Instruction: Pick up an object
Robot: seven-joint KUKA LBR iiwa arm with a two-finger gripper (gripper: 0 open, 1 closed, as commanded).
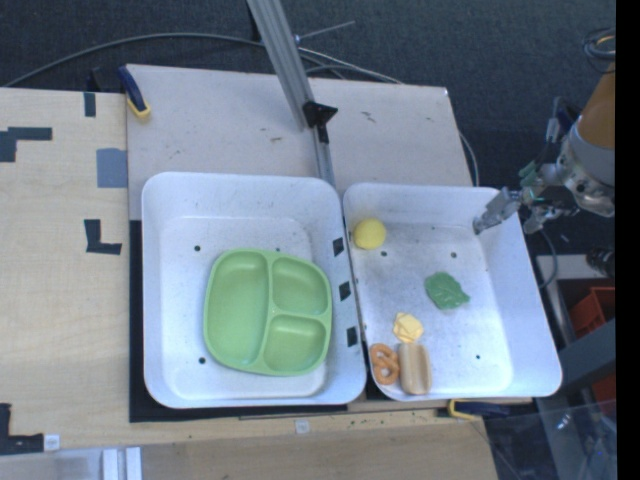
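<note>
Claw [512, 213] low at far right, arm slanting in behind it

Green divided plate [268, 312] in left bin [160, 268]; blue-handled clamp [133, 92] behind.

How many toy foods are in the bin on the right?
5. A yellow ball near the top left corner, a green leafy piece in the middle, a small yellow piece below it, then a pretzel and a hot dog bun at the bottom left edge.

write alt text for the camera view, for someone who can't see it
The end effector hovers at the right bin's upper right rim; that bin holds a yellow ball, green leaf, pretzel and hot dog. The left bin holds a green divided plate.
</note>
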